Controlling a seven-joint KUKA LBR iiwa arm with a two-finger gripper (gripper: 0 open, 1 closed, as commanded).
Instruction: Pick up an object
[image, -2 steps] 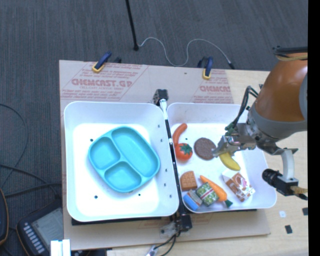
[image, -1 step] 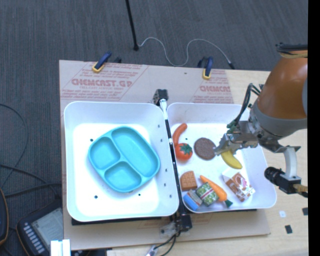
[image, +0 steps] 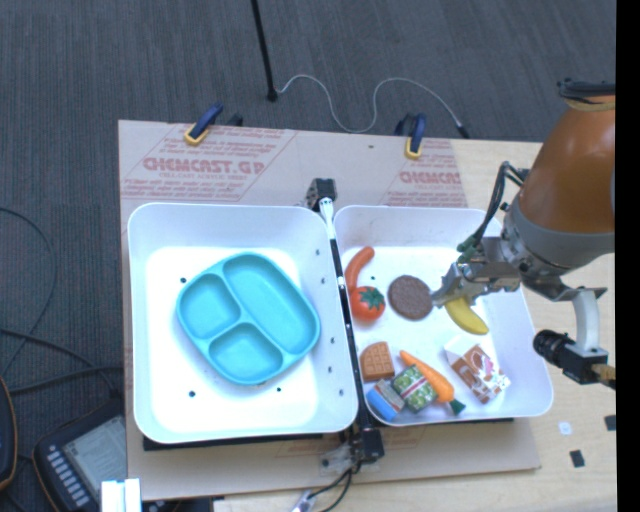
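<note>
Gripper (image: 447, 292) sits low over the right bin (image: 520, 395), fingers pointing toward frame-left; can't tell whether they're spread or closed, and nothing shows between them.

Right bin contents, rel. to gripper:
- toy banana (image: 466, 316): just beside/under the fingertips, toward frame-bottom; touching or not, can't tell.
- brown round cookie (image: 409, 297): just frame-left of the tips, near, apart from the banana.
- tomato (image: 367, 303): further frame-left, by the divider between bins.
- red-orange chili pepper (image: 357, 265): up-left of gripper, above the tomato.
- cracker/waffle square (image: 377, 360): down-left, near bin's front.
- carrot (image: 428, 376): below gripper, lying diag.
- green printed packet (image: 410, 386): just beside the carrot, on its left, touching or overlapping.
- small blue dish (image: 381, 404): at bin's front-left corner, partly under the packet.
- red-and-white snack box (image: 477, 370): below gripper, slightly right, tilted.

Left bin (image: 150, 300), well apart to frame-left of gripper: holds one light-blue 3-compartment plate (image: 247, 316), set at an angle, compartments w/ nothing in them.

Arm w/ orange band (image: 580, 160) comes in from frame-right, above the right bin's far edge.
</note>
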